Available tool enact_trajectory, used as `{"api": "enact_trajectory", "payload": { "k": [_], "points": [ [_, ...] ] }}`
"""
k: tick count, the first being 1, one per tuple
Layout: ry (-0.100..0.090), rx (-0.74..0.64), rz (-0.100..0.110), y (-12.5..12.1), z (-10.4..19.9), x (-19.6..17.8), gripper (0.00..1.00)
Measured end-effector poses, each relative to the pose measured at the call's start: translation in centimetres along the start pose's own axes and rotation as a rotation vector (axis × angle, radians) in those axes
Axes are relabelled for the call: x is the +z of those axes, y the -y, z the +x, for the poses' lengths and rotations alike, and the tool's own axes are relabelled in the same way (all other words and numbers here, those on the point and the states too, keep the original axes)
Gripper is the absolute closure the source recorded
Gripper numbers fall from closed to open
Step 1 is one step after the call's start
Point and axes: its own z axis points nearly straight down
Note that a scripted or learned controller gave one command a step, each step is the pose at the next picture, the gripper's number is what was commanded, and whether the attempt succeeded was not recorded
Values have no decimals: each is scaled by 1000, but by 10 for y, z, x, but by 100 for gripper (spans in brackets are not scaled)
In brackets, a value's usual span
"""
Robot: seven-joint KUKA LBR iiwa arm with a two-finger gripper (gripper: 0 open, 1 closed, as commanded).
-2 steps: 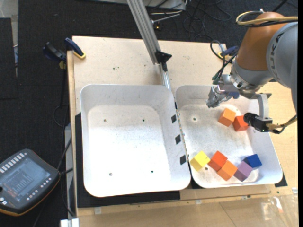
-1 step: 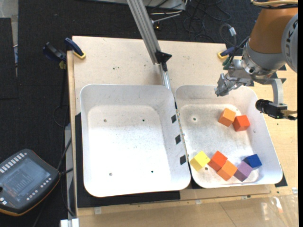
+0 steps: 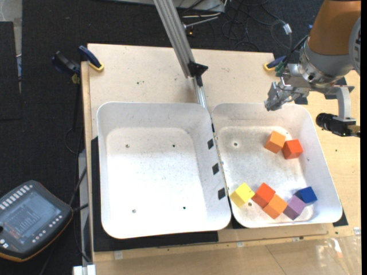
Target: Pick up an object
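The right bin (image 3: 246, 116) holds several small blocks. An orange block (image 3: 275, 141) and a red-orange block (image 3: 292, 148) sit side by side near its back right. Along the front lie a yellow block (image 3: 242, 193), a red block (image 3: 264, 192), an orange block (image 3: 275, 205), a purple block (image 3: 294, 207) and a blue block (image 3: 307, 195). My gripper (image 3: 274, 100) hangs above the bin's back rim, up and slightly left of the orange and red-orange pair. Nothing shows between its fingers.
The left bin (image 3: 114, 119) lies beside the right one. A slanted metal pole (image 3: 175, 30) reaches down to the bins' shared back corner. Clamps (image 3: 92, 59) sit on the bench's back corners. A teach pendant (image 3: 28, 216) lies at the lower left.
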Motion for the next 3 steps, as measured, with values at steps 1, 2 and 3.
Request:
{"api": "enact_trajectory", "payload": {
  "k": [1, 2, 3],
  "points": [
    [-3, -5, 7, 12, 50, 18, 100],
    [-3, -6, 6, 25, 104, 14, 100],
    [-3, -7, 7, 40, 158, 12, 100]
  ]
}}
